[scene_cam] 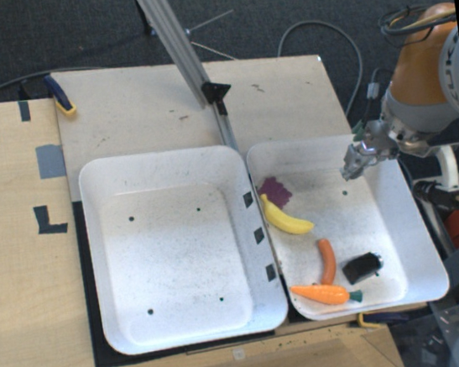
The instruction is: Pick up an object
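Note:
The right bin (404,222) holds a yellow banana (285,218), a purple piece (274,189) just above it, an orange-red sausage (327,260), an orange carrot (323,294) with a green tip, and a small black block (362,266). My gripper (354,166) hangs over the bin's upper right part, near its right wall, well away from all of these. Nothing shows between its fingers.
The left bin (102,239) lies beside the right one. A slanted metal pole (180,45) crosses the bench behind the bins. A cable (318,30) loops at the back right. A blue and yellow tool (60,96) rests at the far left.

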`<action>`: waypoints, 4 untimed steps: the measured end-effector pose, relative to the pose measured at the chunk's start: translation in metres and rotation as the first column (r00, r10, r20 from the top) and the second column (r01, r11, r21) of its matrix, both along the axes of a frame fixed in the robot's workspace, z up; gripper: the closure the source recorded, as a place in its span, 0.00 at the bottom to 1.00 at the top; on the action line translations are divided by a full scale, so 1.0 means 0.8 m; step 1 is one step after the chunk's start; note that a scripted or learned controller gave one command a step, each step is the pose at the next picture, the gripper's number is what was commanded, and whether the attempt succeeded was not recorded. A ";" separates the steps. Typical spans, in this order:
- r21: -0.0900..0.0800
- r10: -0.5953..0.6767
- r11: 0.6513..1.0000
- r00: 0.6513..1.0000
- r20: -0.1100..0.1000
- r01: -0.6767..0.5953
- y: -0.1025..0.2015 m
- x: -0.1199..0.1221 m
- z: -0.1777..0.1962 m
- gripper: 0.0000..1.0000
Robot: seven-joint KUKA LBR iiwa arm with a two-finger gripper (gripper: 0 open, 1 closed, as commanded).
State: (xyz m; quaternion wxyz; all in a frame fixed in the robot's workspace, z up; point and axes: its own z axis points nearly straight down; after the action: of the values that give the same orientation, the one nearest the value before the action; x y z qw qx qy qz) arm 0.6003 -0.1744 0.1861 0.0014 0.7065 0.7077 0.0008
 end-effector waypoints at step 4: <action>0.003 0.004 1.000 1.000 -0.007 -0.004 0.182 -0.053 0.065 1.00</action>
State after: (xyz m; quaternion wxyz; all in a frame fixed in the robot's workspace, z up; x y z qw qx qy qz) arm 0.5582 -0.0285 0.2378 -0.0021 0.7051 0.7091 -0.0009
